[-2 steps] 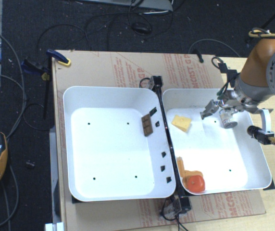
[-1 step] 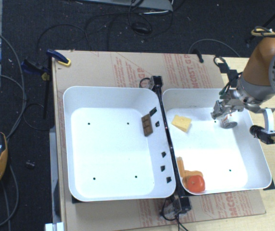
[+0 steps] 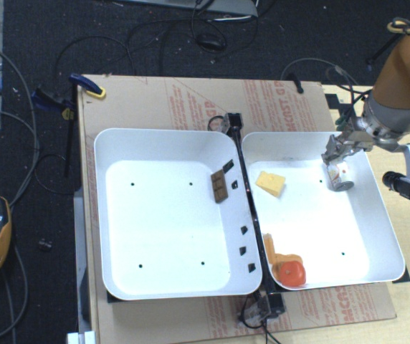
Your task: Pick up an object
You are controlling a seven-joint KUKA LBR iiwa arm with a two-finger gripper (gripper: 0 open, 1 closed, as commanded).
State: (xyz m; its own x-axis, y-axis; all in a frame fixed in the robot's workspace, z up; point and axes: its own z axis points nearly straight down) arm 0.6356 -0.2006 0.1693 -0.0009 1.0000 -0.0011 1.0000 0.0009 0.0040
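Gripper (image 3: pixel 340 165), jaw state indeterminate, hung over a small grey cylinder (image 3: pixel 342 183) near the right bin's wall (image 3: pixel 377 199); nudged, it might roll away.

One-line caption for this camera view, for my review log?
KUKA arm's hand hovers at the right bin's far edge; yellow block and red ball lie inside.

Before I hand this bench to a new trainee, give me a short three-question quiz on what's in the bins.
1. True or false: the yellow block lies in the left bin.
2. Which bin holds the brown bar?
3. The red ball lies near the right bin's: A) far edge, B) near-left corner, C) right wall.

Key: 1 false, it lies in the right bin; 2 the left bin; 3 B.
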